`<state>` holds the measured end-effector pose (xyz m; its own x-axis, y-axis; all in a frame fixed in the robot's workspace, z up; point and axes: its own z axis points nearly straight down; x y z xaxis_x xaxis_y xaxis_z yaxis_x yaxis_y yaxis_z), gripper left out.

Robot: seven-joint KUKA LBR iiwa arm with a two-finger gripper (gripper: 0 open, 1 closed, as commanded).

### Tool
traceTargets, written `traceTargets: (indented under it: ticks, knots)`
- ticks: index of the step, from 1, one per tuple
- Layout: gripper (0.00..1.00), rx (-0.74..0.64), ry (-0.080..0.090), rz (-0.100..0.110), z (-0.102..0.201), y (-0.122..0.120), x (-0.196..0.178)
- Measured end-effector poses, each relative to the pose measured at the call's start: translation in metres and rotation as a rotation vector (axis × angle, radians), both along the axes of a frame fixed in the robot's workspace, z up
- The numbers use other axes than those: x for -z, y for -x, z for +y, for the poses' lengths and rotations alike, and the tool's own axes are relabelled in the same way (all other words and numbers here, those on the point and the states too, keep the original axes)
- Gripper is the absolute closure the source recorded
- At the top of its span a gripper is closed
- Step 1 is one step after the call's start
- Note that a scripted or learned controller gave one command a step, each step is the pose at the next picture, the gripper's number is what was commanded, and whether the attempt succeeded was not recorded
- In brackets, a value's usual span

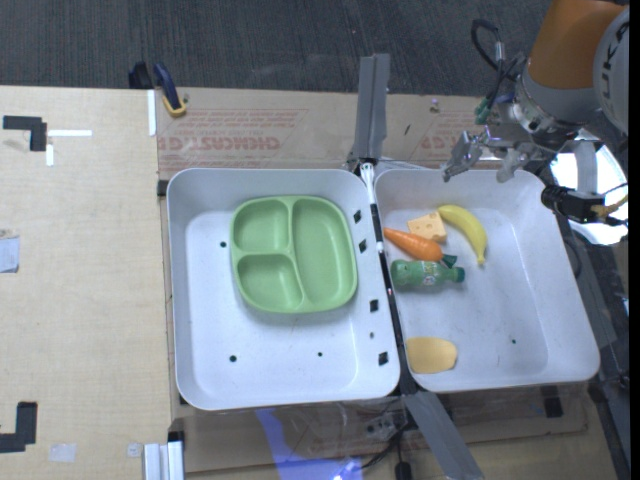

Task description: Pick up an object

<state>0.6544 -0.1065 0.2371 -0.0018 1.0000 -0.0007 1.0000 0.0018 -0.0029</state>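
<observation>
In the camera view you are looking at the approach step: nothing has been picked yet. The arm (575, 28) is reaching in from the right, and the gripper (488, 156) is hanging over the far rim of the right bin (570, 298), with its two fingers spread apart and nothing between them.

The candidates are all lying in that right bin. A banana (468, 230) is curving along nearest the gripper, with a cheese wedge (428, 226) just beside it and touching or nearly touching it. A carrot (412, 244) is lying slantwise just in front of the cheese, and a green bottle (428, 274) is lying on its side against the carrot's lower end. A flat yellow-orange piece (432, 354) is sitting apart near the front wall. The left bin (200, 358) is holding a green divided plate (294, 254).

For the next move, you are likely needing the gripper brought down and inward from the rim onto one object. The banana looks the closest and least crowded on its outer end; the cheese, carrot and bottle are clustered, so a descent there is risking a nudge rather than a clean pinch.
</observation>
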Motion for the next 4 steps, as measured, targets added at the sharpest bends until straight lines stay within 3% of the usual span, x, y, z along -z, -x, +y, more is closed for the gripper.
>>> traceTargets:
  ticks: [1,2,3,4]
  knots:
    - [0.0,0.269,0.0,0.001,0.013,0.014,0.017]
    - [0.0,0.201,0.001,0.0,-0.033,-0.004,0.119]
    - [0.0,0.07,0.001,-0.011,-0.033,-0.007,0.139]
    - [1.0,0.071,0.001,-0.014,-0.033,-0.008,0.129]
